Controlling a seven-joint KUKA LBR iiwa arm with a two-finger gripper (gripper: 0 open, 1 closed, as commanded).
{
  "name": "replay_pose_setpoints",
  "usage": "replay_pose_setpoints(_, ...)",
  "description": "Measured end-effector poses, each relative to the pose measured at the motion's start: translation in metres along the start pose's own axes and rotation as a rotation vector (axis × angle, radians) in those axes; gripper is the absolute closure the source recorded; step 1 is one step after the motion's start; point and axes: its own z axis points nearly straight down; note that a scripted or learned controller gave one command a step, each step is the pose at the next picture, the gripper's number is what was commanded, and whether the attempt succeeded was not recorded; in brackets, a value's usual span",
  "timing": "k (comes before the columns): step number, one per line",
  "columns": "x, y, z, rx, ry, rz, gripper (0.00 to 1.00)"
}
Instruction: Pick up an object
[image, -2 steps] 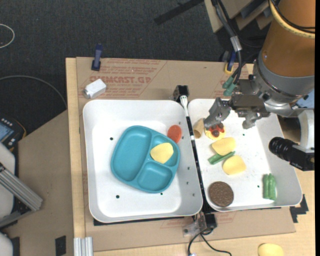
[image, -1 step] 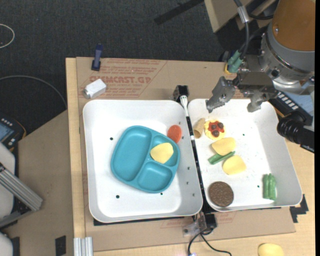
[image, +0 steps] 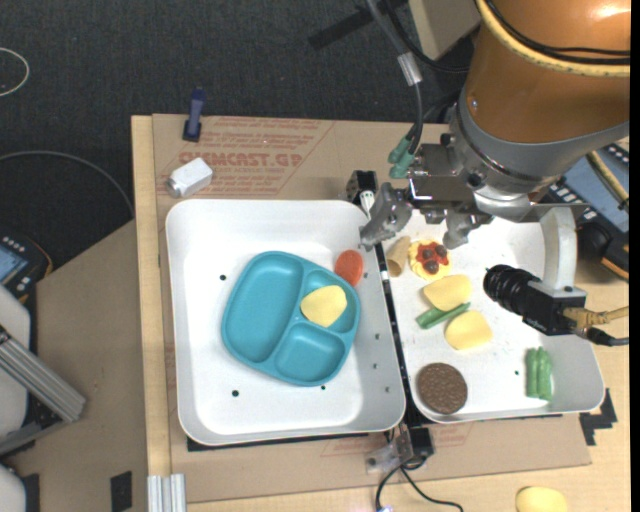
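Pizza slice (image: 430, 257) below spread fingers (image: 372, 228), none pinched; approach step; next, descend and close.

Shallow white plastic bins (image: 200, 330), smooth, faintly glossy. Turquoise divided plastic tray (image: 262, 310), matt sheen. Brown corrugated cardboard sheet (image: 260, 150), dull, printed. Orange arm band (image: 560, 60), glossy. Yellow plastic toy foods (image: 446, 292), smooth. Grey metal gripper (image: 415, 228), brushed.
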Motion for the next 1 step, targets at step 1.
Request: replay_pose_setpoints(1,-0.0012,0.0006,-0.0125,-0.007,0.001,0.001,1.00)
